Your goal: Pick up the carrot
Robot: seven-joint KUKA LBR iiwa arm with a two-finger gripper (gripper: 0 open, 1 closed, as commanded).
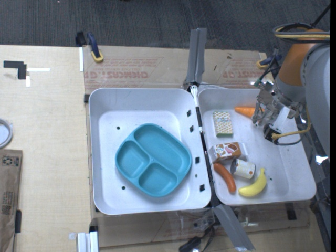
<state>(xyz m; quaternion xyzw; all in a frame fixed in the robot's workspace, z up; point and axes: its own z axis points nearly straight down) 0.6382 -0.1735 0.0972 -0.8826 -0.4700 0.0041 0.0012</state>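
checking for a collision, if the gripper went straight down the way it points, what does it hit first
Most likely the carrot, lying by the gripper tip; depth is unclear, so it could meet the bin floor beside it.

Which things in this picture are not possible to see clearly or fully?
- Carrot: its right end is hidden behind the gripper, so contact cannot be judged.
- Gripper: too small and cluttered by cables to read its state.
- Arm: cut off by the right edge.
- Printing on the green packet and the small carton: too small to read.

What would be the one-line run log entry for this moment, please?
gripper: over right bin, beside carrot | carrot: on bin floor, not lifted | blue tray: left bin | status: pick not done
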